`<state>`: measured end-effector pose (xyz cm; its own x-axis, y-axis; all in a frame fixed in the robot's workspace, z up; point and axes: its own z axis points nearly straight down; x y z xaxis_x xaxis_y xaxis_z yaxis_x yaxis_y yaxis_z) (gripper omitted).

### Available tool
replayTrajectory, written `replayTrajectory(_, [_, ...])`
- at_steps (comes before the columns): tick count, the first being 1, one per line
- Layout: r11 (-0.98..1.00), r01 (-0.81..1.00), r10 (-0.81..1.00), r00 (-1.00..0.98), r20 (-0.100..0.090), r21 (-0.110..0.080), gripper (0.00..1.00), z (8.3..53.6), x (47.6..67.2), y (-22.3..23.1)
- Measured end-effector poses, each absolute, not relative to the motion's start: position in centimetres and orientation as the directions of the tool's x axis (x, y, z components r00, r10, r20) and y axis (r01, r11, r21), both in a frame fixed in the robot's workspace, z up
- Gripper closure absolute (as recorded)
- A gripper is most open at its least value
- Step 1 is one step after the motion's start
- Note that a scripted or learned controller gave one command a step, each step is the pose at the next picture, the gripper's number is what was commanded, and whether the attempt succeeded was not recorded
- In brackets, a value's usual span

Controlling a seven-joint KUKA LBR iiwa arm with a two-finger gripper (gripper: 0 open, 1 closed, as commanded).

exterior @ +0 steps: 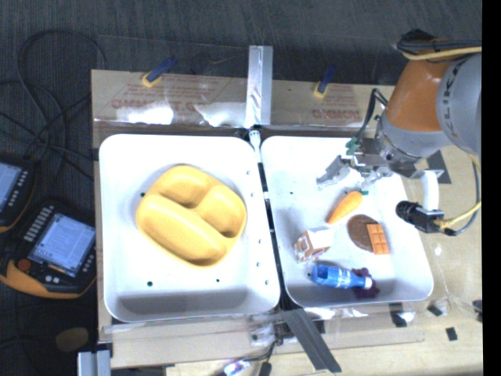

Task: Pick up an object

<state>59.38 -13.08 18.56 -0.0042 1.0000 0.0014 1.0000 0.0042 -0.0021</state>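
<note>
Carrot (345,206) lies in the right bin (297,288), just below my fingers (338,171), which stand spread and hold nothing. Its long axis runs diagonally, tip pointing away from me toward the wrapped cube (312,245).

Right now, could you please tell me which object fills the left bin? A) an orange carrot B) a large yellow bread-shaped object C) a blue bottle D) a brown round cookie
B: the large yellow bread-shaped object lies alone in the left bin, while the carrot, blue bottle and brown cookie all sit in the right bin.
</note>
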Motion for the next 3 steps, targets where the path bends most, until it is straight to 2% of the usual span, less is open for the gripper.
replayTrajectory(1, [0.117, 0.993, 0.993, -0.117, -0.001, 0.009, 0.00, 8.9, 58.0, -20.1])
replayTrajectory(2, [0.118, 0.993, 0.993, -0.118, 0.000, 0.012, 1.00, 9.9, 58.1, -20.0])
replayTrajectory(3, [0.100, 0.995, 0.995, -0.100, 0.001, -0.002, 1.00, 18.3, 58.9, -7.4])
